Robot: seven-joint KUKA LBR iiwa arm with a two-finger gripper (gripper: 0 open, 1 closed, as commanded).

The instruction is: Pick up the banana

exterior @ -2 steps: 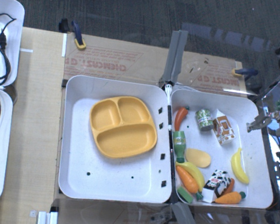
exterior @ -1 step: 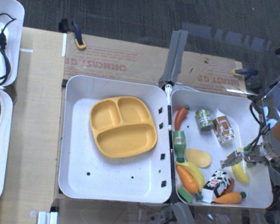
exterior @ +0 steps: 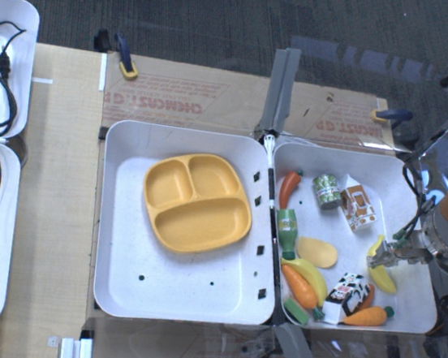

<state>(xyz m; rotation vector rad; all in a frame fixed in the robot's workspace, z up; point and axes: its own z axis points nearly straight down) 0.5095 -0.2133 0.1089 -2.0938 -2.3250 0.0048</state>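
Progress looks slight: the grey two-finger gripper (exterior: 387, 255) sits low in the right-hand shallow white bin (exterior: 426, 323), near that bin's right wall, and nothing is lifted clear yet. Directly at its tip lies a glossy yellow curved toy, which I take to be the banana (exterior: 383, 278). Yellow shows on both sides of the tip, the larger part towards the bin's front edge. I cannot tell whether the gripper is apart, together or clamped on it, nor whether it touches the fruit at all.

A second yellow curved toy (exterior: 315, 278) lies near the bin's front left corner, touching an orange plastic carrot (exterior: 298, 285), so which one counts as the banana is partly a guess. The left bin (exterior: 112, 282) carries a yellow divided plate (exterior: 197, 203).

Left to do, as I judge it, is a sure grasp and then the lift off the bin floor
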